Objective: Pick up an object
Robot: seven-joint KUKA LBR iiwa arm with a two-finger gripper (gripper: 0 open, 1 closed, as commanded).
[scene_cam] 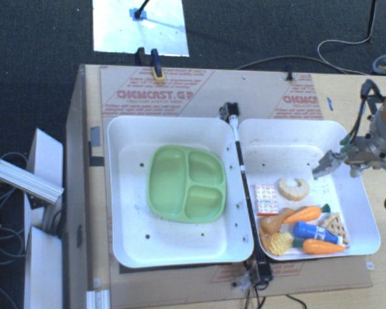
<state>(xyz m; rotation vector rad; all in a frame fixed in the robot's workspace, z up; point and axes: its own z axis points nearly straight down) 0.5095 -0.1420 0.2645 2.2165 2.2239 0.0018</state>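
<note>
A dark carpeted floor is seen around the counter, which is covered by a brown cardboard sheet with red printing and carries two shallow white plastic bins side by side. The grey metal hand is seen over the right white bin, near its right wall, with the arm coming in from the right. Whether the hand is released or clenched cannot be told, and nothing is seen held in it.

Just to the left of the hand and a little lower, a pale ring-shaped toy biscuit is lying on the bin floor, apart from the hand. Beside it, to the left, a small square card with red and white checks is placed. Below these, a cluster of toy food is gathered at the near side of the bin: an orange plastic carrot, a brown toy drumstick, a blue cylindrical toy, a second orange carrot, a yellow ridged piece and a tan lattice waffle piece. These things are touching or nearly touching each other.

In the left white bin, a light green plastic divided plate is lying flat.
</note>
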